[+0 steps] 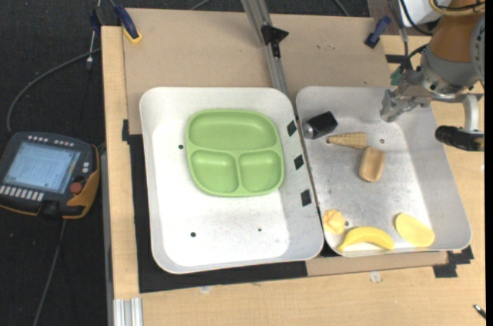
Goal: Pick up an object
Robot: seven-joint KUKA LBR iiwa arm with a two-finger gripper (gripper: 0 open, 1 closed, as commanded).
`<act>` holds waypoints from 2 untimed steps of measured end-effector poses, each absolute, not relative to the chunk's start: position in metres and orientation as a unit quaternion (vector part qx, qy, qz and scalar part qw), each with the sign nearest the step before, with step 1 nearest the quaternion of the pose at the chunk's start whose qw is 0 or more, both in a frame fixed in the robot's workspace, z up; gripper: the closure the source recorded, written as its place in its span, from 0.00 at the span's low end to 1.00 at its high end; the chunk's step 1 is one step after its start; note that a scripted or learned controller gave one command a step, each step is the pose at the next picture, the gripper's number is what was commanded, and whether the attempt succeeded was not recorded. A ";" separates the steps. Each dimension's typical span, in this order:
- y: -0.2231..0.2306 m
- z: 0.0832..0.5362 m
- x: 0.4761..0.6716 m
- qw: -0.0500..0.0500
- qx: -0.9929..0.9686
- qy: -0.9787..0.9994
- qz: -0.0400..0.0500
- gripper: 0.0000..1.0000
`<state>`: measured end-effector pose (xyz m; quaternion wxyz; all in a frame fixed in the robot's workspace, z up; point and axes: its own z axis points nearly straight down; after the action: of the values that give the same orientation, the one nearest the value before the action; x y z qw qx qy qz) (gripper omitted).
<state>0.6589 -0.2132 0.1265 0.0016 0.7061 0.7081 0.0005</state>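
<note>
Gripper (391, 107) hung over the right bin's (439, 186) far edge, nothing seen between its fingers; couldn't tell if open or closed. In that bin: cone (347, 139) and black scoop (318, 123) near the left wall, tan block (371, 164) mid-bin, banana (365, 239) and two yellow pieces along the near edge. Green tray (233, 152) sat in the left bin (166, 240).

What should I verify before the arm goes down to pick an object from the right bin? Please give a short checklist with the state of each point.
1. Objects present in right bin: ok; banana, cone, wooden block.
2. Hand above right bin: ok, near its upper edge.
3. Hand directly over an object: not ok.
4. Hand free of objects: cannot tell.
5. Green tray apart, in left bin: ok.
</note>
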 end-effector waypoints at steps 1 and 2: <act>-0.222 0.182 0.656 0.004 0.707 0.707 0.002 1.00; -0.222 0.238 0.658 0.004 0.707 0.708 0.002 1.00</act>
<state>0.6577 -0.2224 0.2382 0.0043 0.7066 0.7076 0.0021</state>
